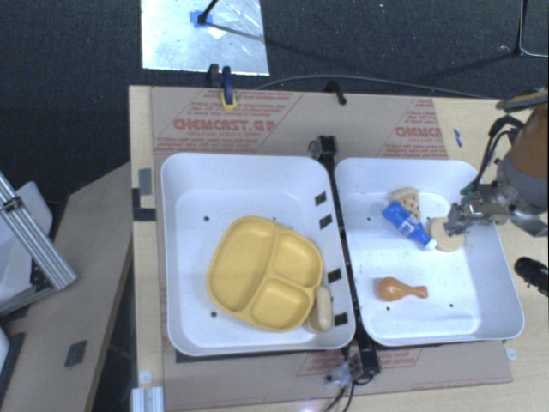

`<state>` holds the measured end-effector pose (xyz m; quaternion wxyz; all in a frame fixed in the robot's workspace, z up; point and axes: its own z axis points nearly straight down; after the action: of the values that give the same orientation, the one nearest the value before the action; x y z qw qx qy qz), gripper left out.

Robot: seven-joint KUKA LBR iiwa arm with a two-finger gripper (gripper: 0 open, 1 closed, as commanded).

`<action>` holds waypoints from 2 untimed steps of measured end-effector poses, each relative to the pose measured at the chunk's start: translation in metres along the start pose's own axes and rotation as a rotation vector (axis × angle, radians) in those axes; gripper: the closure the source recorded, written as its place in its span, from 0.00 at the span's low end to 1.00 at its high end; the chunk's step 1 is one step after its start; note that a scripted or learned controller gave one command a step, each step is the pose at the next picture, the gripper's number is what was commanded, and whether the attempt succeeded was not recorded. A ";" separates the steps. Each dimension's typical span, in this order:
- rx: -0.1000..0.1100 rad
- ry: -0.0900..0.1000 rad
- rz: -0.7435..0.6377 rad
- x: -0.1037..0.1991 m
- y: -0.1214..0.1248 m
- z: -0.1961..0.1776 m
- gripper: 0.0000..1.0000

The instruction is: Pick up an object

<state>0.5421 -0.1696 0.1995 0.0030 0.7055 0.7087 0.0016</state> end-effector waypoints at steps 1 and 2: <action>0.000 0.000 -0.002 0.006 0.005 -0.046 1.00; 0.005 0.004 -0.006 0.066 0.001 -0.036 1.00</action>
<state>0.5427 -0.1039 0.2355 -0.0001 0.7035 0.7107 0.0012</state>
